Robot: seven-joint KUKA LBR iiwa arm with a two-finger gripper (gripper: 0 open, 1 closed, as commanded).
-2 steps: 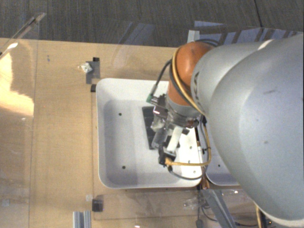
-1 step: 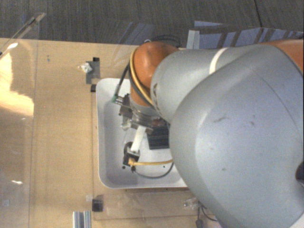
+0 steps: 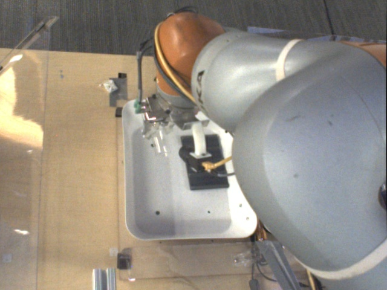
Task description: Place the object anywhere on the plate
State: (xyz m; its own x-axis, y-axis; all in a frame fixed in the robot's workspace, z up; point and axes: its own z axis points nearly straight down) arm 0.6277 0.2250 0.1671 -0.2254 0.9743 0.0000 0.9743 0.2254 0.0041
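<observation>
Gripper (image 3: pixel 156 139) first: poised low over a shallow white plastic bin (image 3: pixel 181 219), near that bin's upper left corner as seen from the overhead camera, pointing down toward the bare floor. Cannot tell from this slant whether clenched or released. Carried on a bulky grey metal arm (image 3: pixel 290 132), with a rounded orange band (image 3: pixel 181 35) directly above the gripper in the picture. Reaches in from the right and covers everything to the gripper's right and lower right. Cannot tell where the object or the plate lies; much of the bench hidden under that arm.

Below the gripper, open white bin floor, with two tiny dark specks (image 3: pixel 157 212) well apart from it, near the lower wall. Left of the gripper, beyond the bin's rim, pale wooden bench top (image 3: pixel 66 162) with a bright patch of glare. Up and to the left, just outside the bin's corner, a small black fitting (image 3: pixel 119 89) with a shiny metal bit on it. Far below, past the bin's lower edge, a small black cube (image 3: pixel 124 260) on the bench, near a short ribbed metal piece (image 3: pixel 104 278).
</observation>
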